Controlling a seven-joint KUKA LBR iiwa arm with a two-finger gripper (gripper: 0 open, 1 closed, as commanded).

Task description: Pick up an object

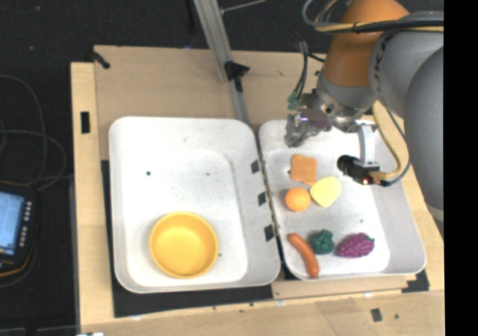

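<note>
The right bin [396, 230] holds several toy foods: an orange-tan slice [303, 169], an orange ball [297, 199], a pale yellow wedge [326, 192], a red-orange sausage [305, 254], a dark green piece [323, 241] and a purple grape bunch [354, 245]. My gripper [300, 131] hangs over the far left corner of this bin, just above the orange-tan slice. Nothing shows between its fingers. The arm's orange band [357, 36] rises behind it.
The left bin [149, 148] holds a yellow bowl [184, 244] near its front. A grey metal post [213, 28] slants down to the gap between the bins. Black cables and a connector [360, 169] hang beside the gripper over the right bin.
</note>
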